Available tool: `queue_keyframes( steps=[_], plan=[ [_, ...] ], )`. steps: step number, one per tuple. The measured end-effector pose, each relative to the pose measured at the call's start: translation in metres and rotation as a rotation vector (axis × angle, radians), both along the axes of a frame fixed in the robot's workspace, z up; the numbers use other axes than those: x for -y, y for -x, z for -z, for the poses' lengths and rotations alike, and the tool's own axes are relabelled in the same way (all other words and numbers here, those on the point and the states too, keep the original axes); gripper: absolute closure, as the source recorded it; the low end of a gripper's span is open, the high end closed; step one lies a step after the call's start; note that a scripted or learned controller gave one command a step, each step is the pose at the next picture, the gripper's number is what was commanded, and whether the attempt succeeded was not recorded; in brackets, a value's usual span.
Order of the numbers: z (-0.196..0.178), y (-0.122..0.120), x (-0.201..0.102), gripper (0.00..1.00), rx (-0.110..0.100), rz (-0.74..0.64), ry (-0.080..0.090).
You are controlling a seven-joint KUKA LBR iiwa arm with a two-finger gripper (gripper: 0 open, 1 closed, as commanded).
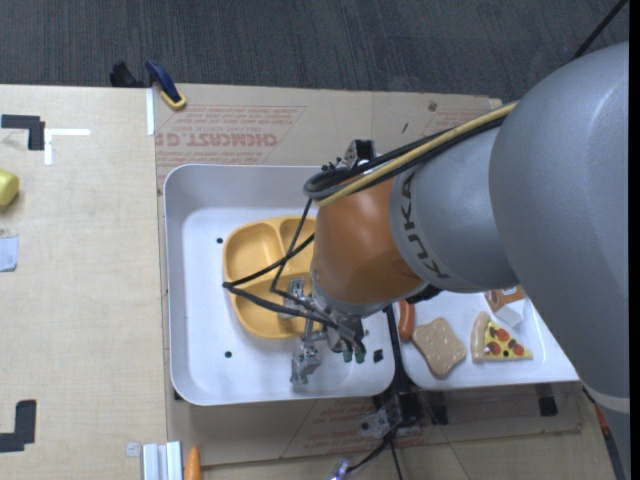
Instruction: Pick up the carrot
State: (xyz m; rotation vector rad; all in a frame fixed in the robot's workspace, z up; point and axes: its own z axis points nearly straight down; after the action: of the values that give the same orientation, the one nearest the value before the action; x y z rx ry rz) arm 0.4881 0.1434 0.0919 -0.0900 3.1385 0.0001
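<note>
Gripper: the gripper point(308, 360) hangs low over the near part of the left bin point(195, 298), just beside the yellow divided plate point(258, 268); how far it is open cannot be told, and nothing can be made out in its hold.
Arm: the grey arm point(520, 218) with its orange band point(360, 248) comes in from the right and covers much of both bins.
Carrot: no carrot can be picked out for certain; a small orange piece point(191, 458) lies on the desk point(80, 318) at the bottom edge, cut off.
Right bin: the right bin point(500, 373) holds a toast slice point(439, 346), a pizza slice point(497, 340) and a reddish sausage point(405, 318), partly hidden by the arm.
Surface: pale wooden desk with flattened cardboard point(250, 133) under the bins.
Room: dark carpet point(300, 18) beyond.
Left edge: a yellow object point(7, 188), cut off.
</note>
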Motion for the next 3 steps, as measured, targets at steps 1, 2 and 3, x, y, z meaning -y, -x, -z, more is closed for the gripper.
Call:
queue_keyframes(
  steps=[1,2,3],
  plan=[
    [-0.010,-0.004,0.000,1.00,0.010,0.002,-0.002],
    [-0.003,-0.003,-0.015,1.00,0.012,-0.262,0.003],
    [-0.011,-0.004,-0.013,1.00,0.012,-0.257,0.004]
  ],
)
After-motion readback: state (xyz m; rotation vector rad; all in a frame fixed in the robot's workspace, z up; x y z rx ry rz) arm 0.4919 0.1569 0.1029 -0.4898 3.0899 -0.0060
